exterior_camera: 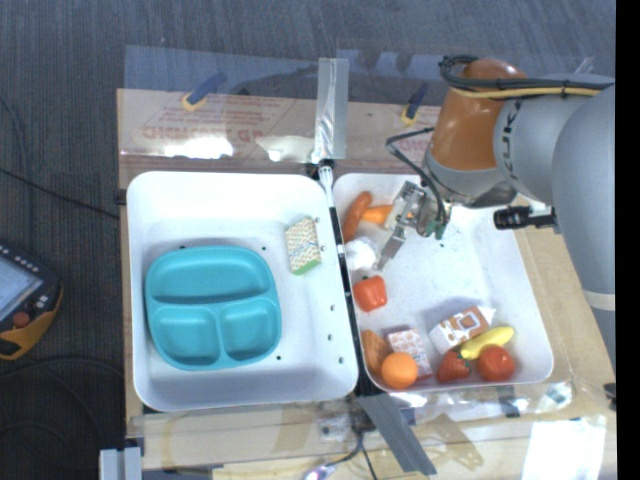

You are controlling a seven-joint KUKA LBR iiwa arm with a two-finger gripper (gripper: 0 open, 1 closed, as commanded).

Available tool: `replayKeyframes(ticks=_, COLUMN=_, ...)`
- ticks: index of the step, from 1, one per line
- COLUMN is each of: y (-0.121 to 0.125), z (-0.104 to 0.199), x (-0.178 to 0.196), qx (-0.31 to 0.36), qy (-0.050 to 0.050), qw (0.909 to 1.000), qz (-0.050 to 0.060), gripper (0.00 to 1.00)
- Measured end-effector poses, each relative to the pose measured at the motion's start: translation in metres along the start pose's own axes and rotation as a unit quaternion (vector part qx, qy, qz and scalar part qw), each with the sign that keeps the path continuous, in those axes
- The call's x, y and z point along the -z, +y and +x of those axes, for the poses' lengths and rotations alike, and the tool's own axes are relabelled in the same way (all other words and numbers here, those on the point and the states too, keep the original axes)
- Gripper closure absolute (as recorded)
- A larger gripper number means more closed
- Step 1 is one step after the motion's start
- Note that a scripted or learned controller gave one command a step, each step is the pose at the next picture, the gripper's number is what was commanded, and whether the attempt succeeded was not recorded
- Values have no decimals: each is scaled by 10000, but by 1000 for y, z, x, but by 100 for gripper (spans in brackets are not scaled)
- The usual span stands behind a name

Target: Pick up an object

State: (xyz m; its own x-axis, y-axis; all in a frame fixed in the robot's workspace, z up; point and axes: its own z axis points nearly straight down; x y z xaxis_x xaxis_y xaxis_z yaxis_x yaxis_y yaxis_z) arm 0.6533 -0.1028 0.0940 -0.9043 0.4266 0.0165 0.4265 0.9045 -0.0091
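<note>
The right bin (500, 258) holds several toy foods. My gripper (387, 247) hangs over its upper left part, slanting down and left from the orange-banded wrist. Its tip is right beside a small white object (360, 257), and I cannot tell whether they touch. Just behind lie an orange-red sausage shape (356, 212) and a small orange piece (377, 215). A red pepper (370, 293) sits a little below the white object. Nothing shows as lifted.
Along the right bin's front edge lie an orange (400, 370), a small box (405, 342), a carton (462, 326), a banana (487, 341) and two red fruits (495, 364). The left bin (180, 193) holds a teal divided plate (212, 303) and a patterned sponge (302, 245).
</note>
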Motion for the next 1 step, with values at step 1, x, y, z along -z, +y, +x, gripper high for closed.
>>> replayKeyframes(ticks=1, y=-60, z=43, x=-3, qx=573, qy=-170, qw=9982, qz=-50, gripper=0)
